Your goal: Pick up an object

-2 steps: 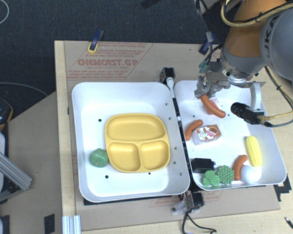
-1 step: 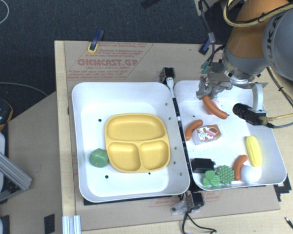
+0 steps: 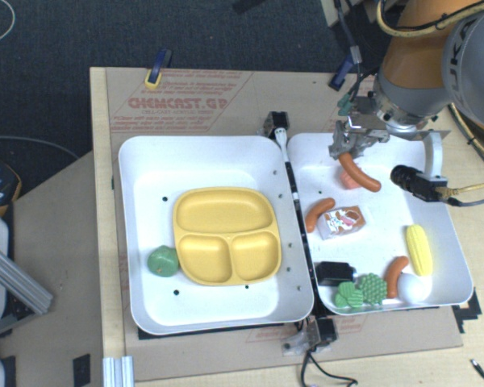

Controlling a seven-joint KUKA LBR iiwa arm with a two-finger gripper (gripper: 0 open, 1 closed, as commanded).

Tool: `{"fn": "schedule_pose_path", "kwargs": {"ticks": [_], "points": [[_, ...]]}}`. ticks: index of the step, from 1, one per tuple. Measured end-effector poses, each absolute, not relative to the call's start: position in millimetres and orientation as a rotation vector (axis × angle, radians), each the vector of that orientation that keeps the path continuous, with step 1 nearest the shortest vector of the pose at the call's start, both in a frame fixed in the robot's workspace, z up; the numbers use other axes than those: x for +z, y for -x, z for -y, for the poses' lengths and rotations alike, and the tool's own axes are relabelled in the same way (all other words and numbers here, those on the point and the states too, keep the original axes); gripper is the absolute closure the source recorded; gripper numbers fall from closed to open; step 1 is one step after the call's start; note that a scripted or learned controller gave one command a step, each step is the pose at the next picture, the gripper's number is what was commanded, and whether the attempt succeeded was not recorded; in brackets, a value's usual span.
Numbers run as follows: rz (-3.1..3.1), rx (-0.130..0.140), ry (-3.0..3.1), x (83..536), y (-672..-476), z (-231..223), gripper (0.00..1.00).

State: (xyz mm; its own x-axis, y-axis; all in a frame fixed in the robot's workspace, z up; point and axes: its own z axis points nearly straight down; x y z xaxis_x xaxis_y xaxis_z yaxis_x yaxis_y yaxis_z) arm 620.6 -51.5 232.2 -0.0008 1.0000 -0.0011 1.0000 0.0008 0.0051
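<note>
At the back of the right white bin [image 3: 448,252], the grey arm's gripper [image 3: 348,146] hangs just above one end of an orange-red toy sausage [image 3: 361,174] lying on the bin floor. I cannot tell how the jaws stand. Near it lie another small sausage [image 3: 319,212], a yellow toy corn cob [image 3: 419,248] and green toy grapes [image 3: 361,291]. In the left white bin [image 3: 141,180] sit a yellow divided plastic plate [image 3: 226,234] and a green ball [image 3: 163,260].
</note>
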Motion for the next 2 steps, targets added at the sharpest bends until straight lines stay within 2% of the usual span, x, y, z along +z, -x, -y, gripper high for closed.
{"fn": "schedule_pose_path", "kwargs": {"ticks": [1,2], "points": [[-2.222,-0.003,-2.224,229.1,-611.3,50.4,1.00],[-2.220,0.003,-2.218,233.6,-622.6,48.2,1.00]]}}
